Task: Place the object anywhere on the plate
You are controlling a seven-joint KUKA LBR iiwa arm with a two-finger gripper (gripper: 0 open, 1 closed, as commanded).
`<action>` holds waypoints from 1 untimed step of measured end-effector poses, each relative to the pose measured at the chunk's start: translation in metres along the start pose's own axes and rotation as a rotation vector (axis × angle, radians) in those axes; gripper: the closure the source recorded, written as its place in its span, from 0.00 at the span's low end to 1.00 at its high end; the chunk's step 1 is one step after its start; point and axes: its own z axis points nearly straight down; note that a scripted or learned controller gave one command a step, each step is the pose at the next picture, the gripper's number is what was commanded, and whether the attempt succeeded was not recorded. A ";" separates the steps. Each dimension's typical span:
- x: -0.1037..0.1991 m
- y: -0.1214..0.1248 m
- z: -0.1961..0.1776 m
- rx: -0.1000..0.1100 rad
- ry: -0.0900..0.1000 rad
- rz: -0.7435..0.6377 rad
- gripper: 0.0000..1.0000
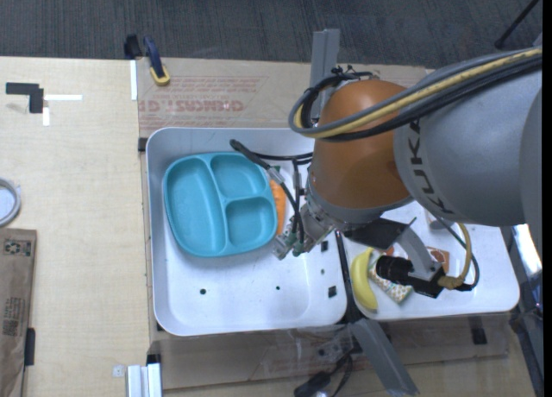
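A light blue plate [220, 204] with three compartments lies in the left bin [233, 300], toward its back left. All three compartments show bare blue. An orange object [278, 201] lies against the plate's right rim, partly hidden by the arm. My gripper [290, 245] hangs low just off the plate's front right corner, under the orange wrist band. The wrist hides whether anything is in the gripper.
A yellow banana [364, 283] lies at the left end of the right bin [483, 292], beside a small speckled item [393, 290]. The arm's bulk covers the wall between the bins. Bare white floor fills the left bin's front half.
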 end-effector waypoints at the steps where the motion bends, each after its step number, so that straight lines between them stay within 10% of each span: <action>1: -0.017 0.124 0.001 -0.001 -0.002 0.029 1.00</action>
